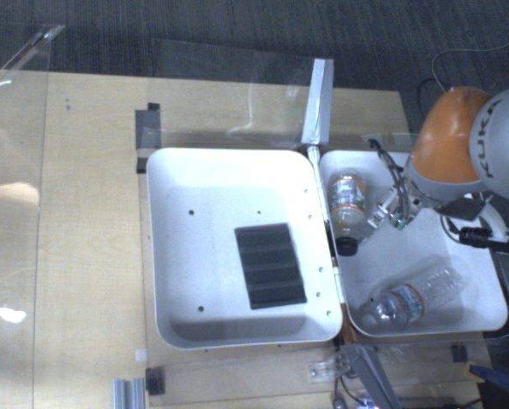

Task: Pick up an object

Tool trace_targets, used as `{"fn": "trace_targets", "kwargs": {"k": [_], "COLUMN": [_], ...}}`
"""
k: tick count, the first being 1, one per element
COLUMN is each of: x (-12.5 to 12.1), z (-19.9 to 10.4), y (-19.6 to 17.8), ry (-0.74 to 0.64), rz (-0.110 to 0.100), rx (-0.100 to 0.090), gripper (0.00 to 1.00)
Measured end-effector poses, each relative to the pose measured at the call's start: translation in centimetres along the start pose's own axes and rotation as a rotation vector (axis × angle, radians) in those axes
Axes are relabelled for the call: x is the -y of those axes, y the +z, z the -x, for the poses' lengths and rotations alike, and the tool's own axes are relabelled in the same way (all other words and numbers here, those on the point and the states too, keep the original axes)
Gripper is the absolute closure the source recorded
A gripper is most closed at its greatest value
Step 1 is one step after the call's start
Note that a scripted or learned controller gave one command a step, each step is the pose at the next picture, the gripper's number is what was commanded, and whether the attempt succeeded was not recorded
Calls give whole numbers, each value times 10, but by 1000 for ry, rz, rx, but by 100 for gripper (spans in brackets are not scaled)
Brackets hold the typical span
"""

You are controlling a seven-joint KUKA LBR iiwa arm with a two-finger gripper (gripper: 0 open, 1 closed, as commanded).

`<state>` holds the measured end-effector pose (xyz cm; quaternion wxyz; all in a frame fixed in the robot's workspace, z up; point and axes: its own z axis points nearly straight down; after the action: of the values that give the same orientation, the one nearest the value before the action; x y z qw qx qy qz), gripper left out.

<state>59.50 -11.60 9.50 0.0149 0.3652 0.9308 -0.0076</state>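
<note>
Bottle in right bin, pincer beside

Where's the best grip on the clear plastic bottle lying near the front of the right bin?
Probably the midsection of the clear plastic bottle, from above, fingers across its width. It lies on its side, slanted in the right white bin, body exposed. The gripper is by the other capped bottle.

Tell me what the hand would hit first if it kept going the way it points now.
Probably the upper plastic bottle in the right bin: the hand points left toward it from close by. Height is hard to judge.
</note>
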Motion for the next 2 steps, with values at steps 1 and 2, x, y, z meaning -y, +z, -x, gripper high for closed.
{"fn": "trace_targets", "kwargs": {"k": [1, 2], "x": [-16, -12], "z": [41, 35], "y": [8, 7], "ry": [198, 267], "rz": [-36, -29], "rx": [-21, -12], "gripper": [0, 0]}}
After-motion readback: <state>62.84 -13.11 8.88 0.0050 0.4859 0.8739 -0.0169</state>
